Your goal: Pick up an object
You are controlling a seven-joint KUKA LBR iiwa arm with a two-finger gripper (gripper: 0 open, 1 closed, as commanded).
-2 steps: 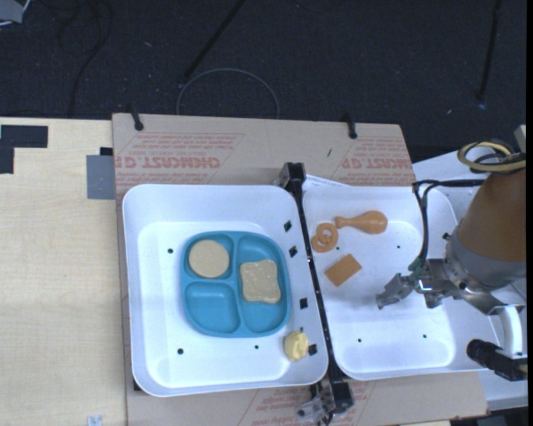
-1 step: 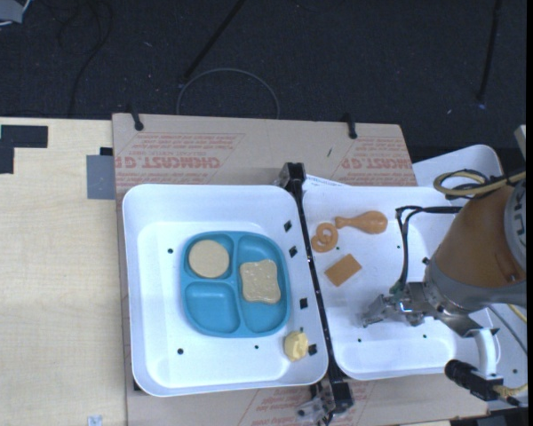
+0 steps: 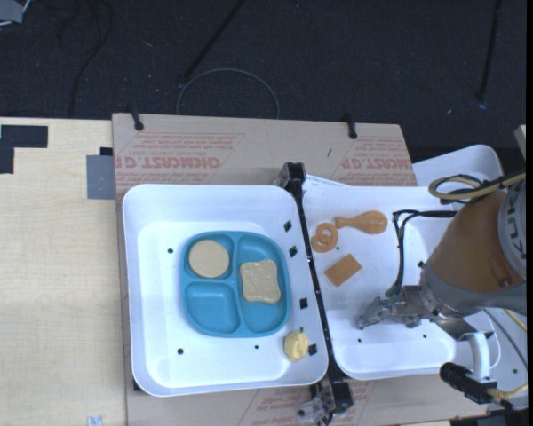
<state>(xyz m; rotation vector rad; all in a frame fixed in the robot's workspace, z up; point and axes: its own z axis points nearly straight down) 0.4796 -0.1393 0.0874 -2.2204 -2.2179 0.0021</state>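
**Ana:** Across the bench, two white bins sit side by side, their inner rims meeting at a black hinge line. How much room has the arm?

**Ben:** Plenty. The gripper (image 3: 366,316) hangs low over the right bin (image 3: 373,362), near that bin's front wall, with bare white floor all around it. Its fingers point left, toward the divider; they look narrow, though the view is too small to be sure, and nothing shows between them.

**Ana:** And the loose objects on that side?

**Ben:** Three, all in the back-left part of the right bin: one tan ring (image 3: 324,236), just beside the divider; one orange spoon-shaped piece (image 3: 362,224) behind it; one brown square piece (image 3: 343,270) nearest the gripper, apart from it.

**Ana:** The left bin?

**Ben:** The left bin (image 3: 151,327) holds one blue tray (image 3: 215,313) with three compartments. One round tan cracker (image 3: 208,258) lies in the back-left compartment, one bread slice (image 3: 260,281) in the right one. One small yellow lump (image 3: 296,345) rests near the front-right corner, close to the wall and the tray's edge.
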